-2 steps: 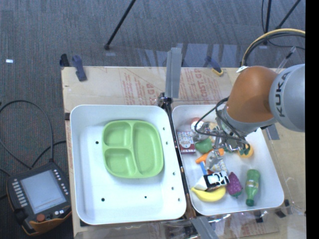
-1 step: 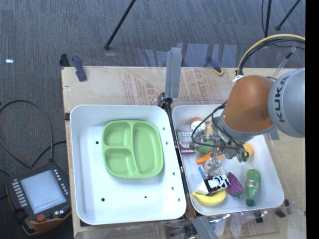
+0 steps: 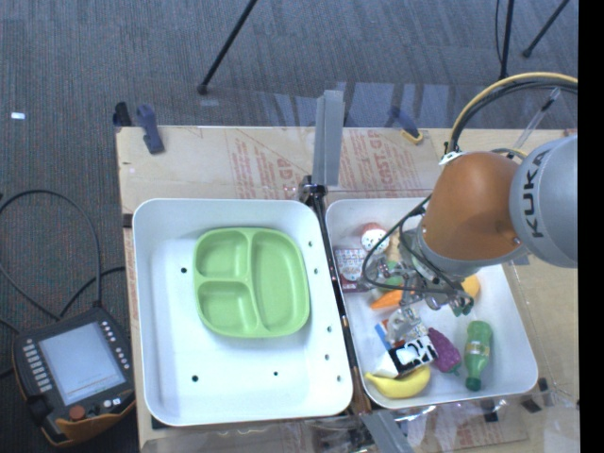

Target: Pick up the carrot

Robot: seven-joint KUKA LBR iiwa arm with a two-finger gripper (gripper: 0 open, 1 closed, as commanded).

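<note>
A: What lies nearest the camera in the right white plastic bin [image 3: 525, 352]?

B: A yellow toy banana [image 3: 400, 383] along the front wall. Just behind it sits a small black-and-white box [image 3: 411, 354], with a purple toy eggplant [image 3: 444, 350] beside it and a green plastic bottle [image 3: 476, 352] further right, lying lengthwise.

A: And the claw?

B: The metal claw [image 3: 408, 321] hangs just behind the black-and-white box, under the grey arm with its orange band [image 3: 472, 208]. Cables and wrist hardware crowd around it, so whether its fingers stand apart or together I cannot tell.

A: Where is the carrot?

B: The small orange toy carrot [image 3: 387, 300] lies on the bin floor just behind and slightly left of the claw, close to it, partly covered by the wrist parts. I cannot see it between any fingers.

A: Anything further back?

B: A yellow piece [image 3: 469, 288] peeks out right of the wrist, and a red-and-white round item [image 3: 372, 238] sits near the back, beside a labelled packet [image 3: 351, 261] by the left wall.

A: And the other container?

B: The left white plastic bin [image 3: 160, 347] holds a light green plastic plate with three compartments [image 3: 251, 281], lying flat toward the back half. Both bins rest side by side on the plywood surface [image 3: 226, 159].
</note>
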